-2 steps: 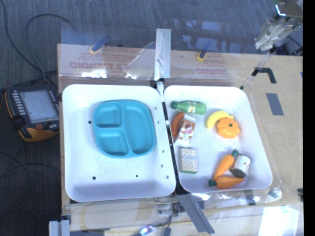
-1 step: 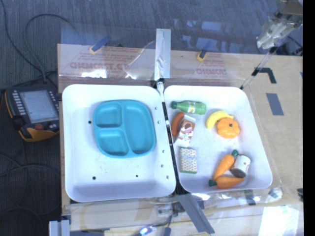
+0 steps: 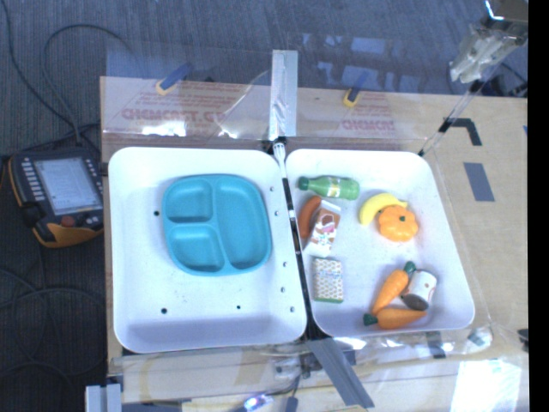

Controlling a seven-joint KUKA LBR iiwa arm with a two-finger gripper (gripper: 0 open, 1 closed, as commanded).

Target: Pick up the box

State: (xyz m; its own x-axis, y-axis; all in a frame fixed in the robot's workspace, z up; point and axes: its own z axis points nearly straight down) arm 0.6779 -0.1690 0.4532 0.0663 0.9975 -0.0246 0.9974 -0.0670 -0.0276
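Gripper (image 3: pixel 482 54) appeared at view's top right corner, pale cream-white, blurred. Body tapered downward into slim light-coloured end. Above it sat boxy whitish-grey block with small green patch and dark edges. Detail too soft to make out screws, cables or markings. Finger state could not be read.

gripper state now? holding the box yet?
Gripper: up at the far right corner, above the bench and away from the bins; state cannot be told. Box lies in the right bin.
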